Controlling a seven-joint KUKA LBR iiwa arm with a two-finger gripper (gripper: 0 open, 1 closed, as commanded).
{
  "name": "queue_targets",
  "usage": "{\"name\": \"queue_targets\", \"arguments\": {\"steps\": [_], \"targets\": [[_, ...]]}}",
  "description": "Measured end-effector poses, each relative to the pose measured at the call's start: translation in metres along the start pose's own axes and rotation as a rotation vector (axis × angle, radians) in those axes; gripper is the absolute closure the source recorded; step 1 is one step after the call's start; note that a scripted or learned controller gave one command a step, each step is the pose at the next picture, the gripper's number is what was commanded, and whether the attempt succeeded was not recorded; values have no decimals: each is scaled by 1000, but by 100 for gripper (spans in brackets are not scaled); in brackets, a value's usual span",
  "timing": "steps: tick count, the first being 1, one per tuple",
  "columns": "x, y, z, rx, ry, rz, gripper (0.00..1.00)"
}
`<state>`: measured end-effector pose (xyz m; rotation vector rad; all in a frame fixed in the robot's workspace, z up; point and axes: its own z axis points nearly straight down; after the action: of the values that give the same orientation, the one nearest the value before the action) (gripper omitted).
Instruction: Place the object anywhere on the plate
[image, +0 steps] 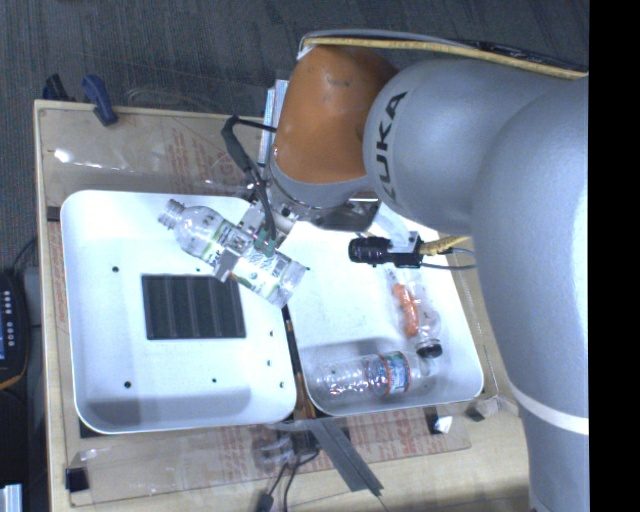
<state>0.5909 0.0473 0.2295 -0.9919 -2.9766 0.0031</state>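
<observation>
**Bottle carried over the left bin, dark plate lying below and to the left**

Nearest my camera, the grey arm is looming in from the right, its orange band bulking over the back of the bench.

Working from the left: the left bin is bearing a dark ribbed rectangle on its floor, which I am taking to be the plate. Just above and right of it, a clear plastic bottle is lying aslant, cap toward the upper left, base toward the lower right near the seam between the bins. The gripper is sitting across its middle, and I am reading the fingers as closed on the bottle's labelled waist, with the bottle showing on both sides of them.

So the bottle's long axis is running upper-left to lower-right, across the grip, and the plate is lying just down-left of the held bottle; I judge the coming move to be a short shift that way, then a release.

Further right, the right bin is holding a second clear bottle lying along its near wall and a small orange-filled wrapper near its right side.
</observation>
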Motion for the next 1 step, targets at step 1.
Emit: {"name": "queue_targets", "arguments": {"steps": [1], "targets": [[-15,-20,5,-1,-2,-96,100]]}}
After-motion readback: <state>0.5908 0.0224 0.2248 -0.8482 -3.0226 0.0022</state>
